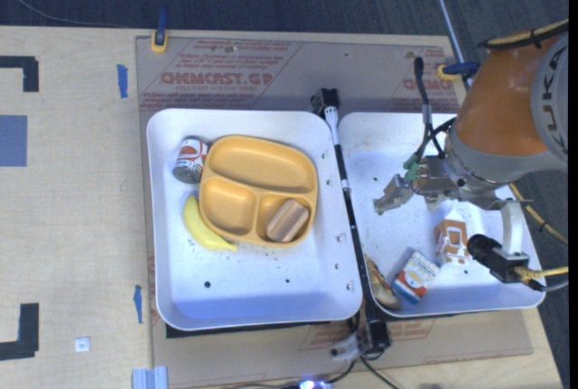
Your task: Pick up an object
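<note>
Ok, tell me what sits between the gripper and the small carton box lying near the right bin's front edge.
In the camera view, an orange-and-white packet lies between the gripper and the small carton box, slightly off to one side; the remaining stretch is bare white floor of the right bin.

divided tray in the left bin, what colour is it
Yellow-orange; the divided tray shows best in the camera view.

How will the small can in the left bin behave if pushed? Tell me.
The can lies on its side against the yellow tray, so it would probably roll. It looks small and likely light. Its curved, shiny-looking wall may slip in a pinch.
</note>
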You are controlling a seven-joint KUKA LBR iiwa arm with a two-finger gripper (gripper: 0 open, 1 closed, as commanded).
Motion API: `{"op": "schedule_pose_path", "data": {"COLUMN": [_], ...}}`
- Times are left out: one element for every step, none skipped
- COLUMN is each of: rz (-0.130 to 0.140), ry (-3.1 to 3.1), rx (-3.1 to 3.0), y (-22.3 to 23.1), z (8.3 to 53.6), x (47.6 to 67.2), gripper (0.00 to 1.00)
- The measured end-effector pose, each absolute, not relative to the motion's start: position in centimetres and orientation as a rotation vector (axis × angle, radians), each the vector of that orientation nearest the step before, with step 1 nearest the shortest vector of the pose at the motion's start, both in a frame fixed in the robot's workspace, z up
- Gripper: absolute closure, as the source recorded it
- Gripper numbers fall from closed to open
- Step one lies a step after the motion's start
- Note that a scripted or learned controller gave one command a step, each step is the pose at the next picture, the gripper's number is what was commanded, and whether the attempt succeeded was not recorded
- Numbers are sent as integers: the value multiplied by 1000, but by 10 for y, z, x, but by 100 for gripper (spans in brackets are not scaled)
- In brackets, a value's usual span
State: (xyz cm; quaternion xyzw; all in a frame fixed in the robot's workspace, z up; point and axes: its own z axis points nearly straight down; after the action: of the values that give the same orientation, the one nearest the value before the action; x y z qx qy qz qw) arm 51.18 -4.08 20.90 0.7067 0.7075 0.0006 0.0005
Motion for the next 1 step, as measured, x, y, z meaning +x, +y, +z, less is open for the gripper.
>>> {"op": "schedule_pose_path", "data": {"rz": [-2], "ry": [2220], "rx": [2224], "y": [-97], "z": [100], "x": [499], "gripper": [0]}}
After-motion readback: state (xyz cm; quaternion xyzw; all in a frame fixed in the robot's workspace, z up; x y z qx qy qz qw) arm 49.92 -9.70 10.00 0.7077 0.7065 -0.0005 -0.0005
